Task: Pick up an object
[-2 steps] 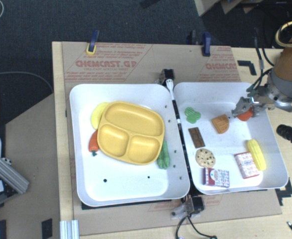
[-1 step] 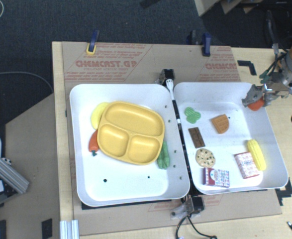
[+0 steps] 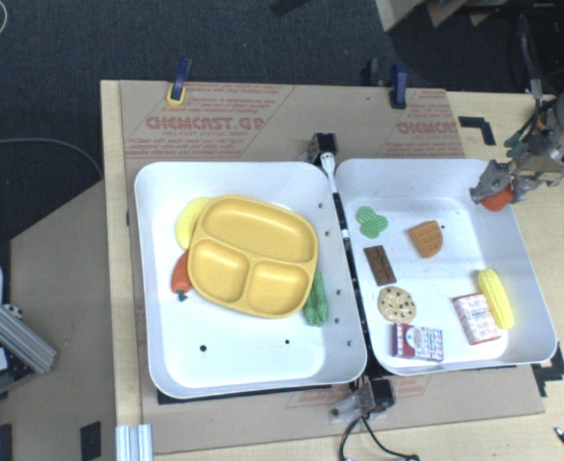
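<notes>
Reaching in at the upper right corner of the right bin (image 3: 527, 248), the gripper (image 3: 498, 192) sits over that bin's rim with a small orange-red object (image 3: 498, 200) caught between its fingers. All other positions are given relative to the yellow divided tray (image 3: 253, 255), which lies tilted in the left bin (image 3: 157, 286). Touching the tray's left edge are a yellow item (image 3: 189, 221), partly tucked under it, and an orange-red piece (image 3: 181, 275) just below that. A green leafy piece (image 3: 316, 302) protrudes from under the tray's lower right corner. Right of the tray, across the seam between bins, lie a green toy (image 3: 371, 222), a brown chocolate bar (image 3: 380, 264), and a cookie (image 3: 396, 304). Farther right are a tan bread piece (image 3: 425, 238), a corn cob (image 3: 496, 297), a red-and-white carton (image 3: 417, 342), and a pink packet (image 3: 477, 317).
</notes>
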Tool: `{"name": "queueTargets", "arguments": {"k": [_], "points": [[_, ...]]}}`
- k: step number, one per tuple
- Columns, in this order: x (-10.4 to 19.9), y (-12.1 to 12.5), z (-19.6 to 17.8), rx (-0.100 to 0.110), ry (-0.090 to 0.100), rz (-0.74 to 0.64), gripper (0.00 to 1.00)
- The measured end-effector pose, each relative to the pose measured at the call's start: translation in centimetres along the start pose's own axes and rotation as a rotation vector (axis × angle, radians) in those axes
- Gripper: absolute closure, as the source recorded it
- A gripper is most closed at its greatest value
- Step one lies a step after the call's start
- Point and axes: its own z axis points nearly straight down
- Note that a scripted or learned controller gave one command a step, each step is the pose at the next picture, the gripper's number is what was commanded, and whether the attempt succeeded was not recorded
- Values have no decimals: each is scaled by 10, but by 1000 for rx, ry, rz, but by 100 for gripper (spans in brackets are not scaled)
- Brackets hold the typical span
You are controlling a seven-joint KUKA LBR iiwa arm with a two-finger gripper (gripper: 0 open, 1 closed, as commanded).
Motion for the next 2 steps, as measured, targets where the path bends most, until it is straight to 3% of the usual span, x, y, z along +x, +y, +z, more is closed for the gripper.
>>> {"name": "queueTargets", "arguments": {"k": [1, 2], "points": [[47, 7, 9, 6, 4, -4, 100], [102, 16, -6, 1, 2, -5, 100]]}}
